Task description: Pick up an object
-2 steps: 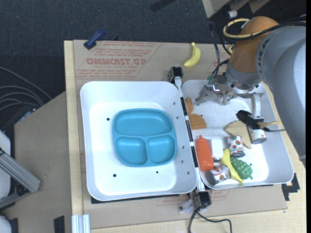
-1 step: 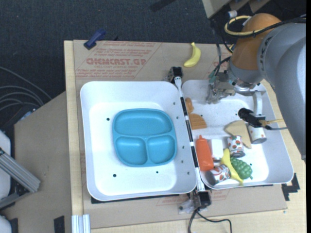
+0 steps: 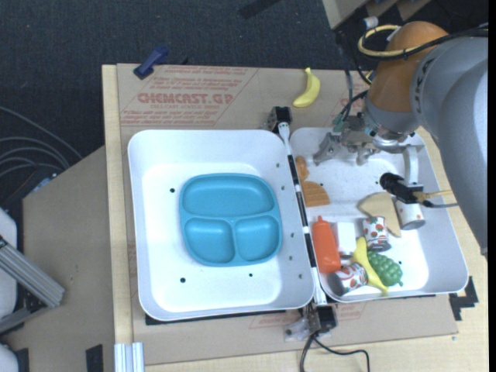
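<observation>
My gripper [image 3: 340,155] hangs low over the back left corner of the right bin [image 3: 442,273], its fingers spread open with nothing between them. Just in front of it lie a tan scrap [image 3: 300,169] and an orange-brown piece [image 3: 315,195] by the bin's left wall. Nearer the front are a pale bread-like slice [image 3: 377,203], a red-and-white can [image 3: 376,233], an orange bottle [image 3: 325,244], a yellow banana-shaped toy [image 3: 363,259], a green bumpy toy [image 3: 386,270] and a second small can [image 3: 353,277].
The left bin [image 3: 151,208] holds a blue divided plate [image 3: 229,217]. A yellow banana [image 3: 308,90] lies on the cardboard behind the bins, and a blue clip [image 3: 149,63] sits at its back left edge. The arm fills the upper right.
</observation>
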Motion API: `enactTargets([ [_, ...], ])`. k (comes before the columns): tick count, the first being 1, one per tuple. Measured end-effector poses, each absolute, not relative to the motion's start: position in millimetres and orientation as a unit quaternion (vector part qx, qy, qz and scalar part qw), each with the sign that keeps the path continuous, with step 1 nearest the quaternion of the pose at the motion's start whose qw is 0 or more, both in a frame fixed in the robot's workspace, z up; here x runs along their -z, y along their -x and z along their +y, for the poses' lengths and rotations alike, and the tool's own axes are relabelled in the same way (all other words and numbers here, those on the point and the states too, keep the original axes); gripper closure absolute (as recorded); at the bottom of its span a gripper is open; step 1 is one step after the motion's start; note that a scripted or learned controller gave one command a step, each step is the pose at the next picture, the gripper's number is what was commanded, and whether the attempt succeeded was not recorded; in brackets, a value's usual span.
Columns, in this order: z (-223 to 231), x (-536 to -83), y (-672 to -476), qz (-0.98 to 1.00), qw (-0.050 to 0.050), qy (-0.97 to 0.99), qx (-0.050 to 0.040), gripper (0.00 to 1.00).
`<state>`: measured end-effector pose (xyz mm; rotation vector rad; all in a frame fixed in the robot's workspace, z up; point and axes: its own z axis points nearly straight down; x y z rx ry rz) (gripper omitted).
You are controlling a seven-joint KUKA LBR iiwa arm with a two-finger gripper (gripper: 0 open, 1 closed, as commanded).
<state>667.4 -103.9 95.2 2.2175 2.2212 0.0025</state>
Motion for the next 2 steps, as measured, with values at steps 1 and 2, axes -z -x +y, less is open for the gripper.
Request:
enactTargets([
  [1,-103.6,-105.4,-668.0,0.708,0.003,-0.706,-0.0015,1.0],
  [2,-103.5,-105.3,-667.9,0.708,0.002,-0.706,-0.0013,0.0],
])
